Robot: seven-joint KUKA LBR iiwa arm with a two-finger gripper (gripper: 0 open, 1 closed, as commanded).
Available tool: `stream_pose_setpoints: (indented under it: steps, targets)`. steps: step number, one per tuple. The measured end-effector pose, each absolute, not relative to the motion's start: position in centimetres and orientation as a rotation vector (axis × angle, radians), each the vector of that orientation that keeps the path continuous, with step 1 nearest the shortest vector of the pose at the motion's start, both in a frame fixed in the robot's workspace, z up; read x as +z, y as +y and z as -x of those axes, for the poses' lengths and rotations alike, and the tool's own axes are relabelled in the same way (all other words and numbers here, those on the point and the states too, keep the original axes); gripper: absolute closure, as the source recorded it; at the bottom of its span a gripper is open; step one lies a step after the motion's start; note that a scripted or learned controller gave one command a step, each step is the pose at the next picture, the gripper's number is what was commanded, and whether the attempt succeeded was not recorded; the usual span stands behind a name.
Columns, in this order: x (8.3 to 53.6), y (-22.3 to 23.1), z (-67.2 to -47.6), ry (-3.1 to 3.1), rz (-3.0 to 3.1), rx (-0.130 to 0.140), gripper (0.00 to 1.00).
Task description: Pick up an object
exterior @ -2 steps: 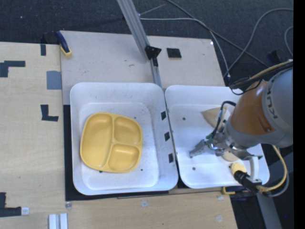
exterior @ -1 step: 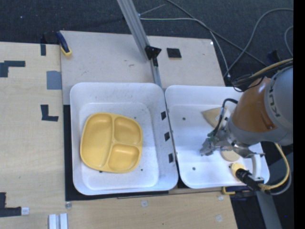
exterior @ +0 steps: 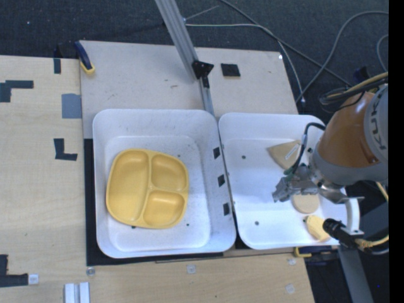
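Wooden bench [exterior: 151, 74] carries two white bins side by side; we take the right bin [exterior: 252, 226] as our landmark. Left of it, the left bin [exterior: 107, 122] holds a yellow divided plate [exterior: 148, 187]. Inside the right bin, toward its right wall, we see three small things: a tan wedge [exterior: 282, 153] at the upper side, a pale round disc [exterior: 305, 203] lower down, and a yellow piece [exterior: 316, 227] near the bottom right corner. The gripper [exterior: 291, 187] sits low inside the right bin, between wedge and disc, just beside the disc's upper left edge. We cannot tell whether the jaws are apart or together; nothing reads as held between them.

We judge this as the approach-to-grasp step, disc the likeliest target. To do it well: centre over the disc, not its rim, keep off the bin wall and the wedge, descend fully since the disc lies flat, close, then lift straight. A flat thin disc may slip out.
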State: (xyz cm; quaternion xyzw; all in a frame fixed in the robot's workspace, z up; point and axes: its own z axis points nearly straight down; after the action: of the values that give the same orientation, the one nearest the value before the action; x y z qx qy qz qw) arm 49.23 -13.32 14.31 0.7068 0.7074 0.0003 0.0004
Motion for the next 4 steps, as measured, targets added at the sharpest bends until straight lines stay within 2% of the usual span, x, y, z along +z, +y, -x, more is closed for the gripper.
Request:
stream_pose_setpoints:
  steps: [2,4]
  targets:
    - [26.9,-13.4,-49.6,2.22,-2.215,0.004,1.0]
    - [27.2,-2.7,-50.7,2.231,-2.215,0.0,1.0]
